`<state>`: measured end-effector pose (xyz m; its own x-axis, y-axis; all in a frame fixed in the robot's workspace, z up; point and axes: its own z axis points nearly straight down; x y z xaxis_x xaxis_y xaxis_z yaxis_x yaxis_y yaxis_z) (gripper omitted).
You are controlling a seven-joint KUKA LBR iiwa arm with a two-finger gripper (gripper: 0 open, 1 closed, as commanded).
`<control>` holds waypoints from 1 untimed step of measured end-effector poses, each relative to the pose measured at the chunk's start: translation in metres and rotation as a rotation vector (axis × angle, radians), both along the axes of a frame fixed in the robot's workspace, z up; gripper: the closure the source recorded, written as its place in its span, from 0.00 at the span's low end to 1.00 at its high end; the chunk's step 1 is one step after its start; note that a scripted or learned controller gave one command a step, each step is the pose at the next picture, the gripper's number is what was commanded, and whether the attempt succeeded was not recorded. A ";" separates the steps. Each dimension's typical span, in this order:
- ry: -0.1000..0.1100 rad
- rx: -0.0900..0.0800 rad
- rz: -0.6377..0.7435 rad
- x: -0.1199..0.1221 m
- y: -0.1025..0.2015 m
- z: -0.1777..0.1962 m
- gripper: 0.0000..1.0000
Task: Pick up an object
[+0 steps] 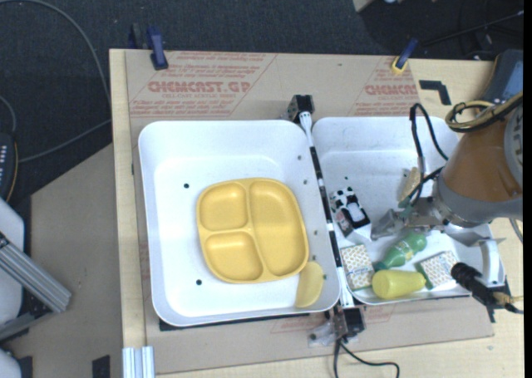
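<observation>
gripper low in the crowded right bin

gripper (pixel 405 223) sits down inside the right bin (pixel 366 139), over the clutter at its near end; you cannot tell from this slanted view how it is set, since the wrist and grey arm (pixel 482 173) cover it. you have little room there. just beside it lies a green bottle (pixel 401 250), its long axis running from lower left to upper right, the upper end toward the gripper. touching that bottle on the near side is a yellow lemon-shaped piece (pixel 397 283), long axis nearly left to right, close to the bin's near rim. two checkered packets flank it: one (pixel 358 262) by the divider between the bins, one (pixel 436 269) to the right. a small black and white item (pixel 349 208) lies near the divider, farther back. your open floor is the far half of this bin, bare white up to the back rim.

left bin (pixel 166 160) holds a yellow divided plate (pixel 252 228) near its middle, with clear floor around it on the left and far sides. a pale yellow slice (pixel 310 285) rests at its near right corner, against the rim.
</observation>
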<state>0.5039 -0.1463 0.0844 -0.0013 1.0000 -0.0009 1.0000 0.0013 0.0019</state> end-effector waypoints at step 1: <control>0.001 0.000 -0.001 0.057 -0.036 0.001 0.00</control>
<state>0.5613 -0.1822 0.0849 -0.0002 1.0000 -0.0009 1.0000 0.0002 0.0007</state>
